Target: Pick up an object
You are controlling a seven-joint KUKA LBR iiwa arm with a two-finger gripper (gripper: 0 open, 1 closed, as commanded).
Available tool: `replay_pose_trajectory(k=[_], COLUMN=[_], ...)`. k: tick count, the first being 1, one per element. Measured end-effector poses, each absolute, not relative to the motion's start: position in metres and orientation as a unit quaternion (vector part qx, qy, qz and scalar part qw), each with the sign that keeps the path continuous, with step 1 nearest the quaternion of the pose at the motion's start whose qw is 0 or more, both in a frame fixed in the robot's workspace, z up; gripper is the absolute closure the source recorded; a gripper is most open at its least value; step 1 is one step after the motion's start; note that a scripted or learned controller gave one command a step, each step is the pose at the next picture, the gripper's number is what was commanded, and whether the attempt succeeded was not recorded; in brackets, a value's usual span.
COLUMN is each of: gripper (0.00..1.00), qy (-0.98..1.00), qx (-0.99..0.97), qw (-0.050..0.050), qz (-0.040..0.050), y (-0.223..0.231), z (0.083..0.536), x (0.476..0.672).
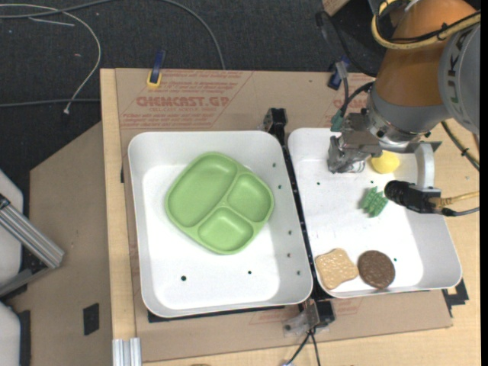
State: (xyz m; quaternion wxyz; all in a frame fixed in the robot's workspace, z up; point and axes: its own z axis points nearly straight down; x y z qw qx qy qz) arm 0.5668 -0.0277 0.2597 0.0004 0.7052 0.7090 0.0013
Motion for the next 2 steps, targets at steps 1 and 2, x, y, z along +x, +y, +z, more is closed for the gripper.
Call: replay_pose_trajectory(k=[1, 2], gripper=[1.00, 1.00], qy=[0.709, 0.709], qx=[0.705, 0.705], qw=[0.001, 0.000], qz=[0.0011, 0.0012], y=[0.026, 0.071], z=[0.258, 0.252], x=[0.586, 0.606])
